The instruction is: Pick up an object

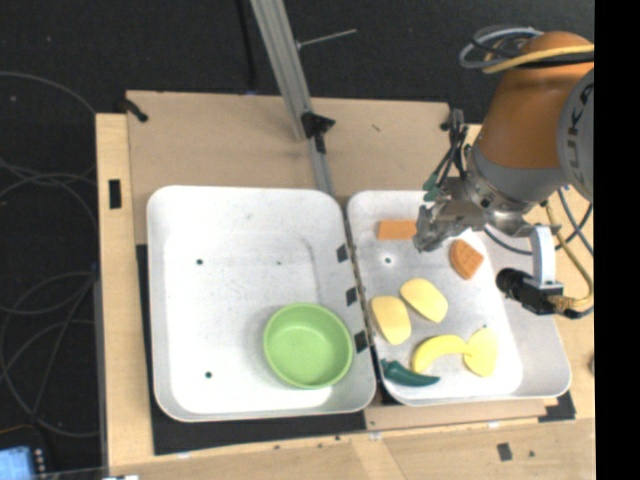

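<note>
One orange block [396, 230] sits beside the fingers [430, 236], whose state I cannot tell.

I'm looking down on two shallow white plastic bins side by side: the left bin [200, 228] and the right bin [545, 368]. A round light-green plastic bowl [308, 344] is sitting upright near the left bin's front right corner. My grey arm's gripper [436, 230] is hanging over the right bin's back part, between a small orange rectangular block [395, 230] and a rounded orange piece [466, 259]. Four pale-yellow pieces [425, 299] and a dark-green pepper-shaped item [408, 373] are lying toward the front.
</note>
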Robot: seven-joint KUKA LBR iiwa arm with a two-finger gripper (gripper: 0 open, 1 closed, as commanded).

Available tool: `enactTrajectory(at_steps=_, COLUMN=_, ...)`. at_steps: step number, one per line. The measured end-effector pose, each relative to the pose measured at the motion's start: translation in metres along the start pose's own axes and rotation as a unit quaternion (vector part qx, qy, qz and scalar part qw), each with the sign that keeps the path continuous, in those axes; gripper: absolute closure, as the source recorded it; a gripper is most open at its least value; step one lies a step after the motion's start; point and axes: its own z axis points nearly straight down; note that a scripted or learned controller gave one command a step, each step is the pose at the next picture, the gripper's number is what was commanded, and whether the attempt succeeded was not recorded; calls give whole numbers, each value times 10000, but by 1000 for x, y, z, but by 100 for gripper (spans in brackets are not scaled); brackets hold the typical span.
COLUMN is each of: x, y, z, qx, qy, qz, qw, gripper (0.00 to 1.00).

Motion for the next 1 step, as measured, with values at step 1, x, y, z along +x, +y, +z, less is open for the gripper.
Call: enactTrajectory(at_steps=1, x=56, y=-2, z=-5, qx=-1, qy=5, qz=-25, qw=10000, gripper=100)
